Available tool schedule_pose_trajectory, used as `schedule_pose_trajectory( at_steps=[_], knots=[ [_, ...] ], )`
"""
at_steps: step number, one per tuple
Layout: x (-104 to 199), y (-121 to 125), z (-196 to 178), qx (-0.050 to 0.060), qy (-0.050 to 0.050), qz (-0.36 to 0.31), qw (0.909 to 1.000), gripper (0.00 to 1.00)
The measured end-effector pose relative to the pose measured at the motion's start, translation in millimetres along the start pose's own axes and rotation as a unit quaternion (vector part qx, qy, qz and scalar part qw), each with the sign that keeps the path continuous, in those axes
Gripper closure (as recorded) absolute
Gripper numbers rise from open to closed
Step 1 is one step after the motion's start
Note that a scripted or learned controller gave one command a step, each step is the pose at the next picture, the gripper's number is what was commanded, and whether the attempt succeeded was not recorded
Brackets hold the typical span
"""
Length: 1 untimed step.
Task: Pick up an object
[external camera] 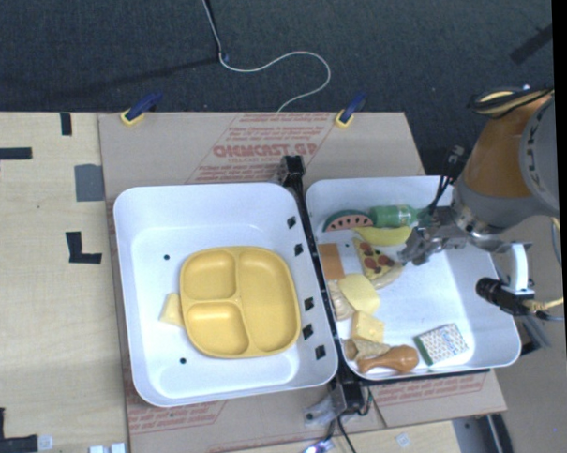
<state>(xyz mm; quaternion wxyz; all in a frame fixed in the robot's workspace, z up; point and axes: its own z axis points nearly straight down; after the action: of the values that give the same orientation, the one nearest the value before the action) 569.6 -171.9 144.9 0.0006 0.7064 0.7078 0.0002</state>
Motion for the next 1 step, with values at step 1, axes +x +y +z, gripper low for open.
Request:
schedule_pose_trajectory(
  at_steps=[1],
  knots=[
    [6.2, 7.6, -58.3, -0.001, 0.0, 0.0, 1.0, 1.0]
  ],
)
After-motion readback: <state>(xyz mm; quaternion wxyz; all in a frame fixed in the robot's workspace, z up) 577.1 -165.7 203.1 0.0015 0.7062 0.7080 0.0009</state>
